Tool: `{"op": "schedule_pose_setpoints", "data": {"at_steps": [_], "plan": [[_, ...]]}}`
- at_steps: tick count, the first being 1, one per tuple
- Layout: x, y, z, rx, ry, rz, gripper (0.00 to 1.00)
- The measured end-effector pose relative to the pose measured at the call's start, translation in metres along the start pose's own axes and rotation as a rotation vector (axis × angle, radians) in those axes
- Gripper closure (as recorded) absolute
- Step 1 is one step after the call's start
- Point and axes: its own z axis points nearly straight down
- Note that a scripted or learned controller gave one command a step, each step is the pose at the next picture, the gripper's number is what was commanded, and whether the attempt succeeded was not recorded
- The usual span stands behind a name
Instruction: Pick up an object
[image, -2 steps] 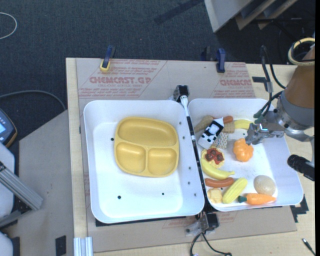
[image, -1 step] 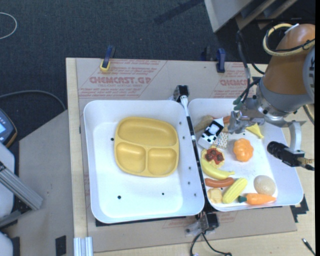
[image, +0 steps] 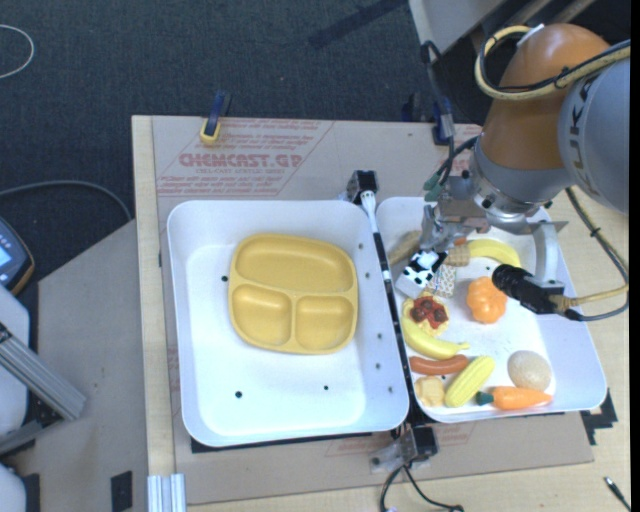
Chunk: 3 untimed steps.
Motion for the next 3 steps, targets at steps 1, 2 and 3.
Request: {"op": "schedule_pose_setpoints", "data": {"at_steps": [1,2,3], "plan": [[0.046,0.024,0.016,0.000,0.000,0.000,1.00],[0.097,0.048,0.006,-0.001,0.001,0.000,1.00],[0.116,0.052,0.025,0.005,0.000,0.001,1.00]]}}
